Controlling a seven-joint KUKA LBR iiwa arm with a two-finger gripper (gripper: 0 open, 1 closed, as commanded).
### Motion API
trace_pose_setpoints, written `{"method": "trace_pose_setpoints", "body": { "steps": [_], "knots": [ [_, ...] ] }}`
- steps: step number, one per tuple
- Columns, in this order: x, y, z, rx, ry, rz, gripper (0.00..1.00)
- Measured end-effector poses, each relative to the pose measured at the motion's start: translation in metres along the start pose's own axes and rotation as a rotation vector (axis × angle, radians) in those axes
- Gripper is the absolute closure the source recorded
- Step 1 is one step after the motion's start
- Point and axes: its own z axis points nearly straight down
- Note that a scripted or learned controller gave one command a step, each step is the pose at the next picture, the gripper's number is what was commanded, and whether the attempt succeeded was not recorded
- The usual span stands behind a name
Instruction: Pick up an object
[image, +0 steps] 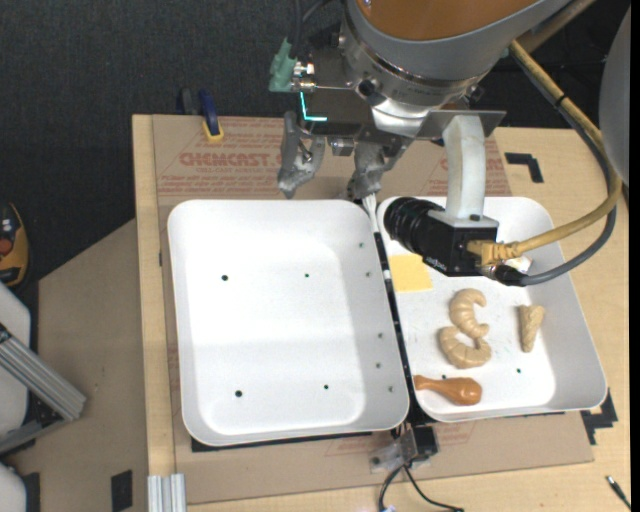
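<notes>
The gripper (328, 172) hangs above the far rim of the left bin (270, 320), its two fingers spread apart with nothing between them. All the loose things lie in the right bin (565, 350): a yellow cheese slice (410, 272) against that bin's near-left wall beside the black camera unit (440, 238), a croissant (466, 328) near its middle, a small bread piece (529, 326) just right of the croissant, and a chicken drumstick (450, 388) just below the croissant.
</notes>
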Motion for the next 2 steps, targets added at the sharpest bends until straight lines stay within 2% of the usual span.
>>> {"method": "trace_pose_setpoints", "body": {
  "steps": [1,2],
  "knots": [
    [0.0008,0.0003,-0.011,-0.004,0.002,-0.002,1.0],
    [0.0008,0.0002,-0.0104,-0.003,0.001,-0.001,0.0]
  ]
}}
